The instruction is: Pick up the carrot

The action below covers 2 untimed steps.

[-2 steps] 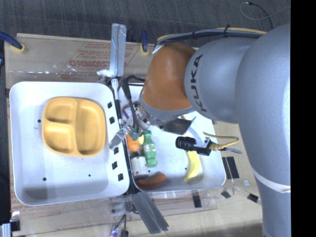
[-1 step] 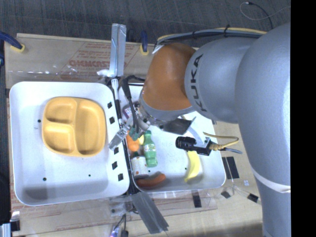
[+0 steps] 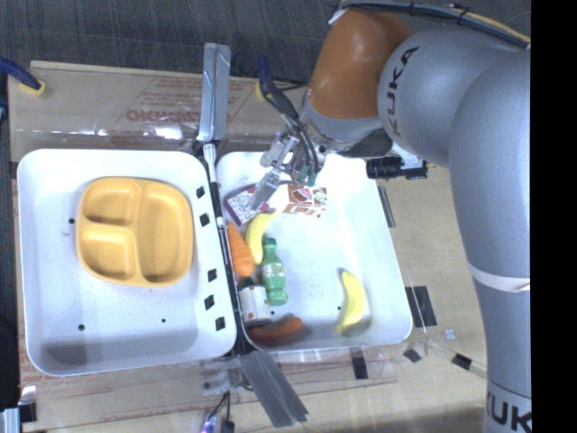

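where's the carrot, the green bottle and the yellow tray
carrot [image 3: 240, 251], camera view, middle of its orange body
green bottle [image 3: 273, 278], camera view, middle of the bottle
yellow tray [image 3: 135, 230], camera view, central divider between its compartments

Orange carrot [image 3: 240, 251], yellow bananas [image 3: 352, 301], green bottle [image 3: 273, 275], white bins [image 3: 45, 242].

A light wooden table [image 3: 108, 84] fills most of the frame; dark grey carpeted floor [image 3: 135, 12] runs along the top edge.

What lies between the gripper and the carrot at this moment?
In the camera view, a purple-and-white packet lies between the gripper and the carrot, with a banana right beside that stretch.
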Each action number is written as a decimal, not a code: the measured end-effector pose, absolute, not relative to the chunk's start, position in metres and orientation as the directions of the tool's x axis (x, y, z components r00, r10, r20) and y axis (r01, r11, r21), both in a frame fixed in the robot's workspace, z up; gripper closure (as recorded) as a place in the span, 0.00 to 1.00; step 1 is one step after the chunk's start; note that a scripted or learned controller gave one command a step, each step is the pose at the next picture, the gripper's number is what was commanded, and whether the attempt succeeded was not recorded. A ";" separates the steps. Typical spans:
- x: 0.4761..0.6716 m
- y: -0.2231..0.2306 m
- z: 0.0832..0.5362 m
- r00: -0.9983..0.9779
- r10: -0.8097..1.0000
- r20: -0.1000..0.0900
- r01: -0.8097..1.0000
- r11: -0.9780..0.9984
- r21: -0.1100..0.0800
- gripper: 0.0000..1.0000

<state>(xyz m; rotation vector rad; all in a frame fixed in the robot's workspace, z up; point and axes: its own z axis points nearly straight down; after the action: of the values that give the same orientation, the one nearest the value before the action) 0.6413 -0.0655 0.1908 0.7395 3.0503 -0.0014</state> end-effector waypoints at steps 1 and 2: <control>0.645 0.045 0.191 -0.854 0.520 -0.003 0.520 0.854 0.001 0.00; 0.626 0.119 0.151 -0.868 0.497 0.000 0.497 0.868 -0.002 0.00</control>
<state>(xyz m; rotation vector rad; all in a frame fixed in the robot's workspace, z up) 0.6257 0.1187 0.1511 0.8077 3.0369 -0.0025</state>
